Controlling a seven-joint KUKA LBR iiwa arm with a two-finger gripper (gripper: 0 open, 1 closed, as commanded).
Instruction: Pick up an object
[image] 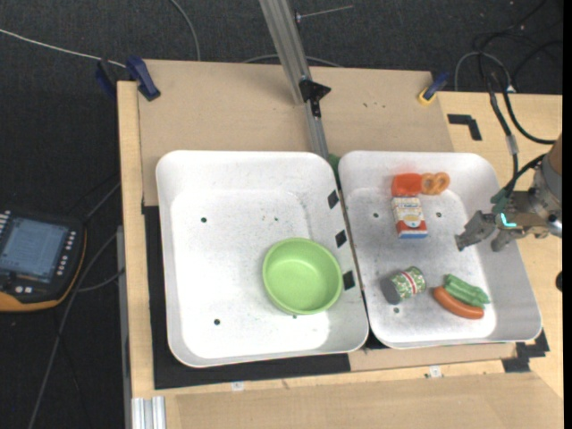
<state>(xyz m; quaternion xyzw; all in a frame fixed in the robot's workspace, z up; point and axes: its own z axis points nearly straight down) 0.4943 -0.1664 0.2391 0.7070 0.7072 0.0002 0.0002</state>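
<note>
Two white bins sit side by side on the surface [268, 105]. The left bin [188, 177] holds a single green bowl [302, 275], upright, toward its near right corner. All the small candidates are clustered in the right bin [514, 320]: an orange item [407, 184] touching a pretzel-like ring [436, 182] at the far end, a small carton [410, 217] just below them, a can on its side [407, 283], and a green vegetable [466, 290] lying against an orange one [458, 303] near the front.

The hand [480, 231] hangs over the right bin's right side, between carton and vegetables. Nothing sits in it. Whether it is spread or clenched I cannot tell. Likely still choosing a target; the pick is not yet made.
</note>
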